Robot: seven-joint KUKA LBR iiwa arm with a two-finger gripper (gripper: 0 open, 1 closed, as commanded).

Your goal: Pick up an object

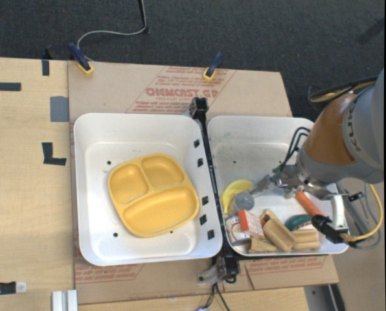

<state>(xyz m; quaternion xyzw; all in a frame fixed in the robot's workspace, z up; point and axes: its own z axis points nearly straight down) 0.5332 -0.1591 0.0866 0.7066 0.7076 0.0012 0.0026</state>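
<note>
Crowding the near edge of the right bin (258, 131), two tan wooden blocks (290, 237) look light, stiff and easy to pinch across their short sides; an orange marker (307, 203) lies just beyond. Farther in, by the yellow lid (236, 190), the gripper (275, 181) hovers low, its grip hidden from this angle. Left, a yellow divided plate (153, 194) fills the other bin (89, 173).

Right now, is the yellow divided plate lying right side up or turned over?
Right side up. The yellow plate lies flat in the left bin, its three compartments facing up with nothing in them.
</note>
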